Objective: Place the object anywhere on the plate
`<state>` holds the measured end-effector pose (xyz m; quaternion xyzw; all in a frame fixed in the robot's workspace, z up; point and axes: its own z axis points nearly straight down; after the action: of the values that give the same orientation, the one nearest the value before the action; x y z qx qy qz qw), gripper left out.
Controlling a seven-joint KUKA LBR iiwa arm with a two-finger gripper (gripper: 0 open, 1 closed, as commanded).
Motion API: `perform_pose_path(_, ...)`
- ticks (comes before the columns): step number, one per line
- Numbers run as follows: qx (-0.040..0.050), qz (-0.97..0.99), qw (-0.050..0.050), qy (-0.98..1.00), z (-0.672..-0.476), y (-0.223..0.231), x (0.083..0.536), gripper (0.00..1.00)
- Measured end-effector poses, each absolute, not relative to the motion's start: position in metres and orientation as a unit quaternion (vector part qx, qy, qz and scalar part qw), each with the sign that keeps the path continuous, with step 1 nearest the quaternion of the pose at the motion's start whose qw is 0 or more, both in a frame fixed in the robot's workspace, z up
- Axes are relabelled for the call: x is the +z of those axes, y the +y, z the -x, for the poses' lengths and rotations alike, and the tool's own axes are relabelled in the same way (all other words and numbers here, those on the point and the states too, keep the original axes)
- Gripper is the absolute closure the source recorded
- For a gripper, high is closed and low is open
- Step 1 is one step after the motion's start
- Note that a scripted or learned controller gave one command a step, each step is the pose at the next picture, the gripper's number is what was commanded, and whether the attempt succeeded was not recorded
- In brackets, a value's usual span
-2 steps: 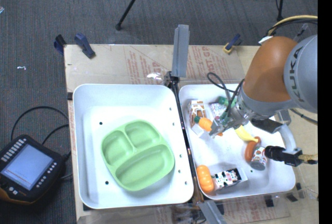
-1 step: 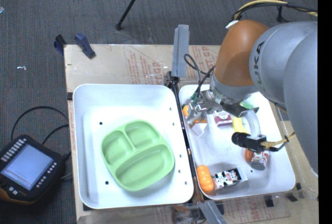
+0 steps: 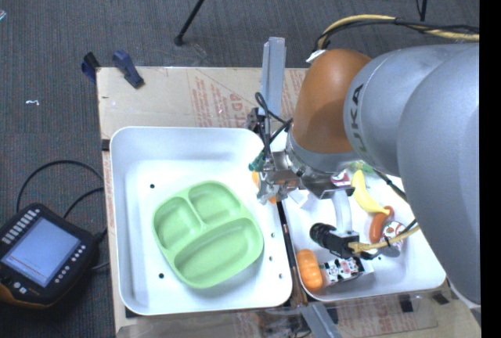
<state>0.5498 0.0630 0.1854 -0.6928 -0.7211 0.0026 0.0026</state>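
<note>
Two shallow white bins (image 3: 133, 172) share the bench. Whether my gripper (image 3: 270, 181) grips anything, I cannot tell. It hangs above their shared edge; the green divided plastic plate (image 3: 207, 242) lies lower-left.

A pale green plate (image 3: 207, 242) in a white bin (image 3: 133, 172), a yellow banana (image 3: 363, 192), an orange fruit (image 3: 310, 269), and a grey arm (image 3: 423, 117) banded orange
</note>
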Motion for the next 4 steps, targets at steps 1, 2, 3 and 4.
perform_pose_path(1, 0.0030, 0.716, 0.003, -0.699, -0.517, 0.064, 0.185, 1.00)
perform_pose_path(2, 0.0033, 0.778, 0.002, -0.629, -0.565, 0.088, 0.187, 1.00)
perform_pose_path(3, 0.0041, 0.788, 0.002, -0.615, -0.550, 0.155, 0.180, 1.00)
perform_pose_path(4, 0.0045, 0.900, 0.001, -0.436, -0.543, 0.213, 0.155, 1.00)
